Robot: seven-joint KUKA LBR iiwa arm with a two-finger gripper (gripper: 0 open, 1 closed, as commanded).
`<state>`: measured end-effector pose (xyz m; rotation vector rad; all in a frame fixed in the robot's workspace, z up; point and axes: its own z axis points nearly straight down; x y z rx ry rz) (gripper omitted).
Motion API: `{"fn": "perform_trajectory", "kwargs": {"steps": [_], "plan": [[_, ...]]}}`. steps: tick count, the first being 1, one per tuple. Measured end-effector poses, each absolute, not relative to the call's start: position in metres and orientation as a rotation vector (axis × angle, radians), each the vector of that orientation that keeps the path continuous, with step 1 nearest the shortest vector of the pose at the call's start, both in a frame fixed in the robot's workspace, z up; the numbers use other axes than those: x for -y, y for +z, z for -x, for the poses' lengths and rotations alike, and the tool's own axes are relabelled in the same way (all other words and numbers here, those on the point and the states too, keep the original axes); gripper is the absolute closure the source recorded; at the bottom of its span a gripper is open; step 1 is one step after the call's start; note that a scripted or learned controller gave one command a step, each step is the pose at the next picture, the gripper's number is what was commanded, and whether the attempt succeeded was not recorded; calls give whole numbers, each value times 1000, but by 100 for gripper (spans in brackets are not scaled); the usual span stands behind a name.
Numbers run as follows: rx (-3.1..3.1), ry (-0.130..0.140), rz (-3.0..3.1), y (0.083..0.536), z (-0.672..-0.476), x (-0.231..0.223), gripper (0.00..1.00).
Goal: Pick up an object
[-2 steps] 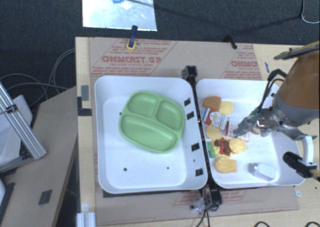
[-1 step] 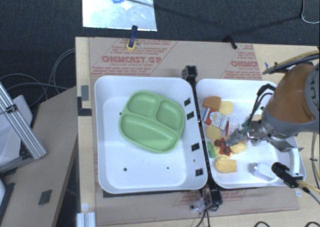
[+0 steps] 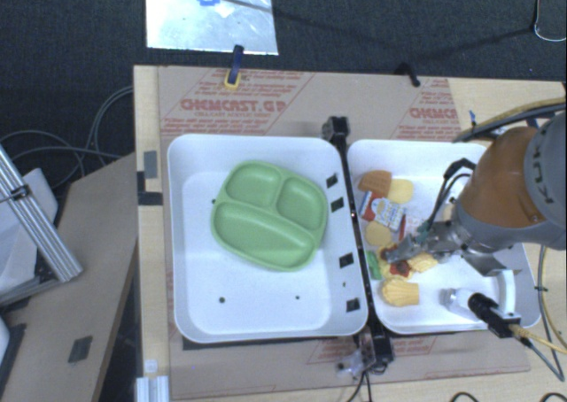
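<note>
Camera view: grey two-finger gripper dips right of the green divided plastic plate, among small food toys for picking; its grip, I cannot tell.

From my seat, the arm runs off the right edge, so I can't see its upper links. It covers the right part of the right bin. The gripper sits low among the pile of food toys, and its fingertips are too small and blurred for me to tell how they stand. The toys under it are partly hidden. The metal frame at left is cut off.
</note>
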<state>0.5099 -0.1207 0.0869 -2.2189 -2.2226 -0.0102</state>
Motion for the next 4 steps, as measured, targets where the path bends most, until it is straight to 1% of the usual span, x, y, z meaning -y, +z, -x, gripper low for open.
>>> {"fn": "perform_trajectory", "kwargs": {"steps": [1,2,3,4], "plan": [[2230,-20,2221,102,-513,120,100],[2230,-5,2220,146,-517,117,100],[2232,-7,2220,207,-515,110,100],[2229,-4,2219,225,-517,110,100]]}}
